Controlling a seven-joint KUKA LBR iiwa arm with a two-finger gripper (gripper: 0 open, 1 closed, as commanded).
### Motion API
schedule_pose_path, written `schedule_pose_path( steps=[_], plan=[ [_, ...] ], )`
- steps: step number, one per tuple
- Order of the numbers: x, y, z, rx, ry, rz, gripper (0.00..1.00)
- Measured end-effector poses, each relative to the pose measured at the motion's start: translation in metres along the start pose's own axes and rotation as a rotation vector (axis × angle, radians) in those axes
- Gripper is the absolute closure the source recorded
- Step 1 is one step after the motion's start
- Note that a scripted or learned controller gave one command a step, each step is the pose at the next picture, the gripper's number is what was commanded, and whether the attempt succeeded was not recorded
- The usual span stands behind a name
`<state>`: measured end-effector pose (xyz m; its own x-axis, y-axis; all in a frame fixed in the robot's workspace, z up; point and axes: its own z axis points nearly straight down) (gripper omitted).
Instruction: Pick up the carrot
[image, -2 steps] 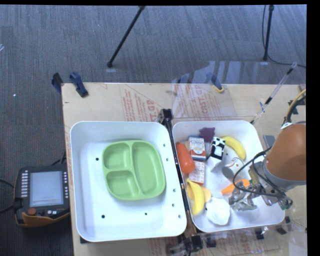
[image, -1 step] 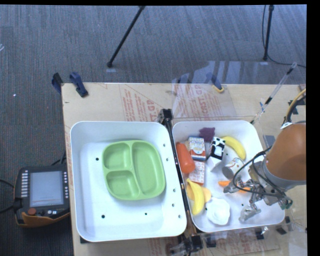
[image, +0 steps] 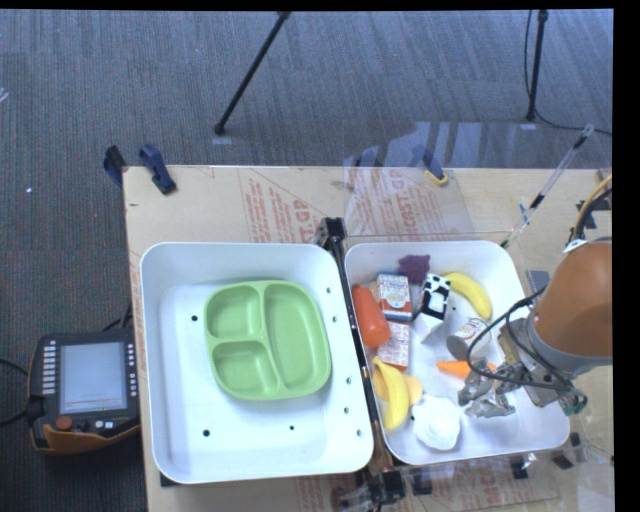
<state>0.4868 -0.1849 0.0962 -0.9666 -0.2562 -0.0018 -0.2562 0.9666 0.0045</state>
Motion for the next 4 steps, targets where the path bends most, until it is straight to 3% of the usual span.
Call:
schedule_pose_path(
  steps=[1, 2, 3, 4],
  plan=[
    [0.0, 0.0, 0.0, -0.001, 0.001, -0.001, 0.0],
    [-0.002, 0.002, -0.009, -0.001, -0.002, -0.005, 1.0],
    [-0.028, 0.097, 0.01, 0.0, 0.002, -0.051, 1.0],
    [-0.033, 0.123, -0.091, 0.003, -0.002, -0.278, 1.0]
  ],
)
